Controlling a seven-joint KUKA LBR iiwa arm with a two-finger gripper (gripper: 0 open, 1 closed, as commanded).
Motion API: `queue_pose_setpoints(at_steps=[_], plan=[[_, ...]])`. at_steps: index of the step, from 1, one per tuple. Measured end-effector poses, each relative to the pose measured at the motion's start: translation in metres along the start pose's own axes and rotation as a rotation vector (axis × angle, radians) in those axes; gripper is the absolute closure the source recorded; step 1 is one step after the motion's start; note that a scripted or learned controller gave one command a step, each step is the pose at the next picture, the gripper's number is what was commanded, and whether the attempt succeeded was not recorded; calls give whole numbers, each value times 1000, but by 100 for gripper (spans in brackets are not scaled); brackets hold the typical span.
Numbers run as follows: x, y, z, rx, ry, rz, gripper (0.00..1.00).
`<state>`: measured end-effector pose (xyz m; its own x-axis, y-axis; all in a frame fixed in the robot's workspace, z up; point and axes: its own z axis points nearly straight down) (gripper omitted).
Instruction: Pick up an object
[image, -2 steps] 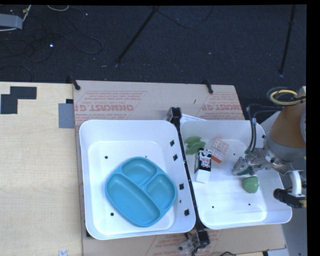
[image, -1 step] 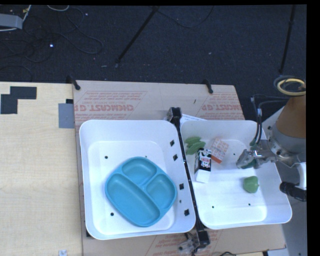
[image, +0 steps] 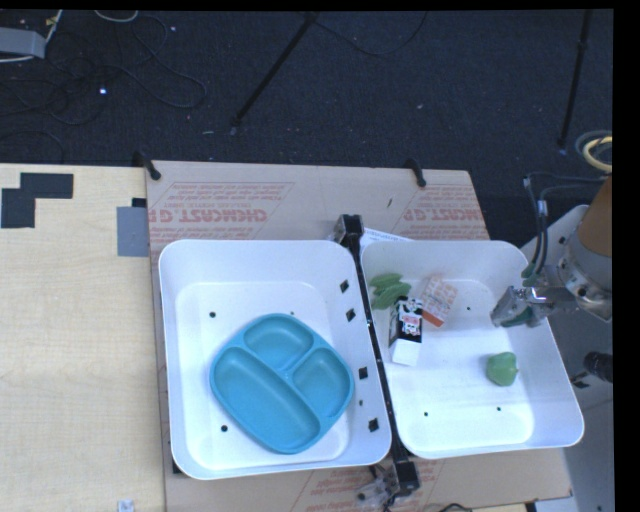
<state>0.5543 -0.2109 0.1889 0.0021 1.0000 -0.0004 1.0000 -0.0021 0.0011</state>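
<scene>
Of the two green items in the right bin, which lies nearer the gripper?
The rounded green lump, just below the gripper; the leafy green piece lies by the divider.

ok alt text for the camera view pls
A robot arm's hand hovers at the right bin's far right edge, above a green lump. Small packets sit by the divider, and the left bin holds a blue divided plate.

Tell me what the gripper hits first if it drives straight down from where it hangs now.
Probably the bare floor of the right bin near its right wall. The gripper hangs there, the green object just nearer the camera; depth is unclear.
</scene>
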Motion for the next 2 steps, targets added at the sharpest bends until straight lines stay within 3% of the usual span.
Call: queue_pose_setpoints(at_steps=[1, 2], plan=[[-1, 1, -52, -1, 0, -4, 100], [51, -15, -46, 6, 4, -6, 100]])
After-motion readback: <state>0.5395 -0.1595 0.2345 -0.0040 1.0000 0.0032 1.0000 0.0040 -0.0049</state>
